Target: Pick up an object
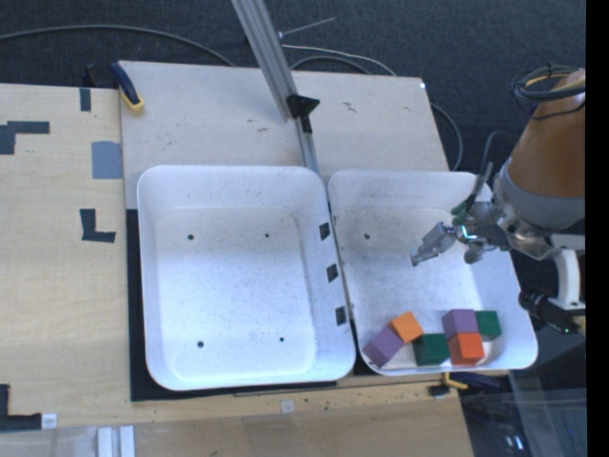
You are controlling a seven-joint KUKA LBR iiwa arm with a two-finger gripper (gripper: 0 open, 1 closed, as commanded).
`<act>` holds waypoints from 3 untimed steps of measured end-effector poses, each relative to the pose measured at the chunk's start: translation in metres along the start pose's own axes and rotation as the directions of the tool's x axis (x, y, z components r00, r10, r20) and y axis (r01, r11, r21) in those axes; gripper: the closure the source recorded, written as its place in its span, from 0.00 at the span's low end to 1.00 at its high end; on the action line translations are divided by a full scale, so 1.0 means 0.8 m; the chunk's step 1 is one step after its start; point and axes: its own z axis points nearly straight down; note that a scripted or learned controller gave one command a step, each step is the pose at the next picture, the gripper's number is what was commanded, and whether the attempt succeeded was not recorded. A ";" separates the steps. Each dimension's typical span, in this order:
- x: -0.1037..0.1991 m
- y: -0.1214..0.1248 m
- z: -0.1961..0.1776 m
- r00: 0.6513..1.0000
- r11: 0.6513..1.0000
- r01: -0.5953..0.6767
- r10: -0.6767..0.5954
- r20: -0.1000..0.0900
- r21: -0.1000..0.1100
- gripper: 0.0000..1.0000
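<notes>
Orange, purple and green blocks (438,339) huddled along the right bin's (381,198) near edge, apparently light, rigid, graspable across flat sides. Above mid-bin hovered the gripper (433,246), carrying nothing; spread hard to tell.

Robotics lab or test cell. Evidence: industrial arm (547,174) with orange band entering from right of frame; two shallow white bins (233,184) side by side on plywood worktop (57,246); aluminium extrusion post (266,46) rising at top centre; loose cables (114,34) across dark carpet, upper left; grey tape marks (107,158) on worktop, left; small coloured blocks (438,336) in right bin, lower right.
</notes>
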 end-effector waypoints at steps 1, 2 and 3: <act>0.082 -0.026 0.080 1.000 1.000 0.004 -0.004 -0.003 0.008 0.00; 0.078 -0.029 0.044 1.000 1.000 -0.001 0.001 0.000 -0.002 0.00; 0.052 -0.028 -0.035 1.000 1.000 -0.002 0.002 0.002 -0.006 0.00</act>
